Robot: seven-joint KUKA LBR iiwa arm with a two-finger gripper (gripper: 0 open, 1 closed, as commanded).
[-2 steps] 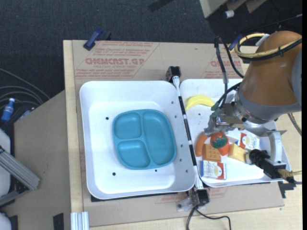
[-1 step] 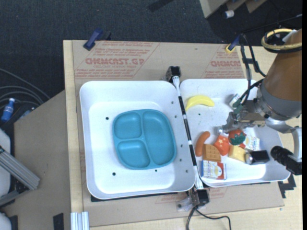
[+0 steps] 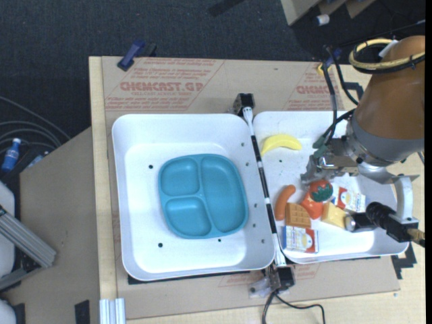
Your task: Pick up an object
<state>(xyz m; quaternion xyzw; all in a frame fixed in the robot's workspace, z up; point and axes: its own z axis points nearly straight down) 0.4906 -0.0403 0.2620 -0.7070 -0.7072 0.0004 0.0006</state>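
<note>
Several toy foods crowd right white bin (image 3: 385, 250): red-white carton (image 3: 300, 238) nearest camera, waffle square (image 3: 296, 214), orange sausage (image 3: 284, 201), red tomato (image 3: 318, 192); yellow banana (image 3: 281, 142) farthest. Metal gripper (image 3: 325, 168) hovers just above tomato; jaw state unclear. Risk: tight clutter deflects grasp, pick slips.

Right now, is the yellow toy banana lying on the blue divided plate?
No, the yellow toy banana lies in the right white bin, while the blue divided plate sits in the left white bin.
</note>
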